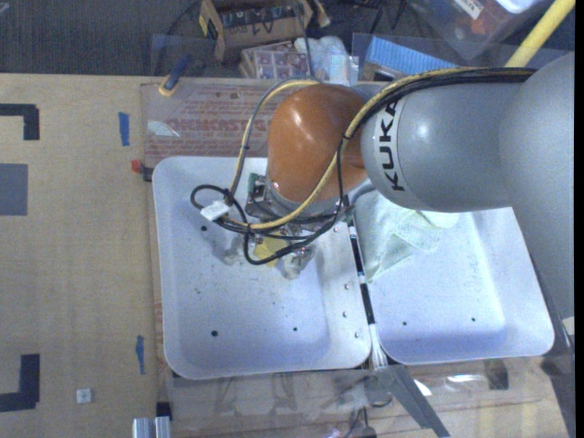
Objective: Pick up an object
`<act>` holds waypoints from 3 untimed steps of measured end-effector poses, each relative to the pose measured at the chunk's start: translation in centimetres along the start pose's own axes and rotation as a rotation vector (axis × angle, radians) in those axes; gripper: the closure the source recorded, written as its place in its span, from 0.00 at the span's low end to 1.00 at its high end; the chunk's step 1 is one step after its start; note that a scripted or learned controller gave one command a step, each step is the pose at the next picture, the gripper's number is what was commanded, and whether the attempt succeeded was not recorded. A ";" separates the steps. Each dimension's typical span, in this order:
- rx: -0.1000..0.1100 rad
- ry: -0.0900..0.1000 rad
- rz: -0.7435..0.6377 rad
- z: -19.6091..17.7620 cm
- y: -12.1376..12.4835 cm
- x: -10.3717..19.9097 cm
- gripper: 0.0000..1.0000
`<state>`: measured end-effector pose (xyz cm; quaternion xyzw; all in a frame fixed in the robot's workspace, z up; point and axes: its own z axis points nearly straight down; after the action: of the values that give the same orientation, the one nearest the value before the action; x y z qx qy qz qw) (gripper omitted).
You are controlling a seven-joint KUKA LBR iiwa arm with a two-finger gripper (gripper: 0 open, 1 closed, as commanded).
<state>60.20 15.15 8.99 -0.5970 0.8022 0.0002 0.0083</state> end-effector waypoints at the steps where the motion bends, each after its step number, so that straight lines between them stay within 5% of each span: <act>1: -0.005 0.005 0.268 -0.2 10.5 -3.4 0.00; 2: 0.009 -0.004 0.426 -0.3 12.5 -1.9 0.00; 3: 0.001 -0.002 0.820 -0.2 11.3 0.8 0.00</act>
<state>49.13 17.67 9.10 -0.2277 0.9737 0.0038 0.0084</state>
